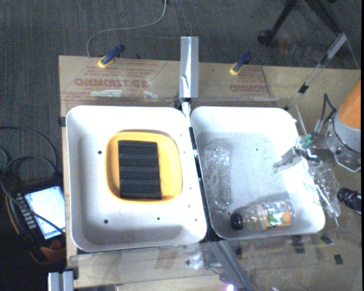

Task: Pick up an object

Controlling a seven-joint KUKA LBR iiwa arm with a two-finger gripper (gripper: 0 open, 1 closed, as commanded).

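Gripper (293,157) of the grey arm reaches in over the right edge of the right bin (249,117), about halfway along that edge, with the orange band (359,108) showing above the wrist. Whether the gripper is released or clenched cannot be told, since clear crumpled plastic (321,183) and metal parts crowd the spot where it ends; nothing can be made out in its grasp.

Inside the right bin, a small bottle (264,216) with a black cap and an orange label lies on its side along the near edge, cap pointing toward the left bin. It sits well apart from the gripper. A clear plastic bottle (218,174), hard to make out against the white floor, lies lengthwise near the bin's left edge, just above the capped bottle.

In the left bin (85,162), a yellow tray-like object (144,167) with a black ribbed block set in it rests close to the centre. Both bins stand side by side on a wooden board (79,80), touching along their shared edge
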